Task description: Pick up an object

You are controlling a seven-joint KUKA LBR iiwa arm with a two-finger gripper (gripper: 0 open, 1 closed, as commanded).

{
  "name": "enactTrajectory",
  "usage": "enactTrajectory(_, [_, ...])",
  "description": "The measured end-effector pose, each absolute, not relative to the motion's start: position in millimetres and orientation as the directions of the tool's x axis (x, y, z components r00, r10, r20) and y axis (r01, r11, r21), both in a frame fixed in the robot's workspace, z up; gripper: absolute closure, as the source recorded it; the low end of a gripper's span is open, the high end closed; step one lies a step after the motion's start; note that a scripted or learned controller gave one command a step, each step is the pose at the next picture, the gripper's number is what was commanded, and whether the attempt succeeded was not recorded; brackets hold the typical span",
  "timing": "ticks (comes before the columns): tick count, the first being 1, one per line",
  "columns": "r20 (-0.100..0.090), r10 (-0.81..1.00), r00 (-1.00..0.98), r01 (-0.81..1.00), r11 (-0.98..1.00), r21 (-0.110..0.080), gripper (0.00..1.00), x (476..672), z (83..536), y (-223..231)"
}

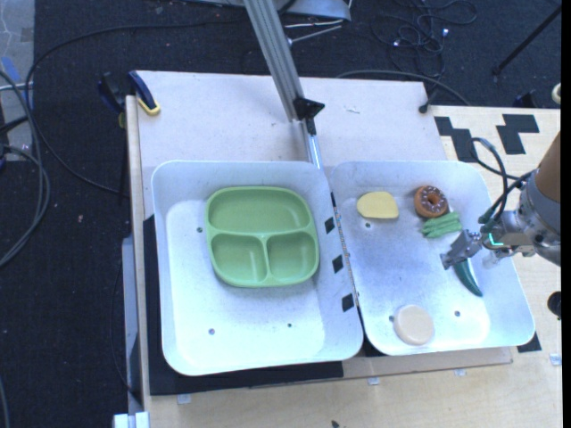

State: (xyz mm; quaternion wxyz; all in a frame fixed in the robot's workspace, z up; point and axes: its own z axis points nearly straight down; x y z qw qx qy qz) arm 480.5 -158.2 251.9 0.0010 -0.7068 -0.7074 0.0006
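Nothing was seen lifted yet; pick judged unfinished. Gripper (457, 255) was lowered into right bin (384, 275), just beside teal object (470, 279). Whether anything was pinched could not be told. Yellow piece (377, 206), donut (431, 201), green beans (441, 226), cream disc (414, 325) were left lying. Green plate (263, 235) was seen in left bin (178, 283). Arm was cut off at right edge; teal object possibly touched, blur prevented certainty.
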Motion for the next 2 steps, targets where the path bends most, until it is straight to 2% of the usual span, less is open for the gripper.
enactTrajectory(1, [0.000, 1.000, -0.001, 1.000, 0.001, 0.000, 0.00, 480.9, 252.4, -158.2])
enactTrajectory(2, [0.001, 1.000, 0.001, 1.000, -0.001, -0.004, 0.00, 482.3, 209.2, -155.2])
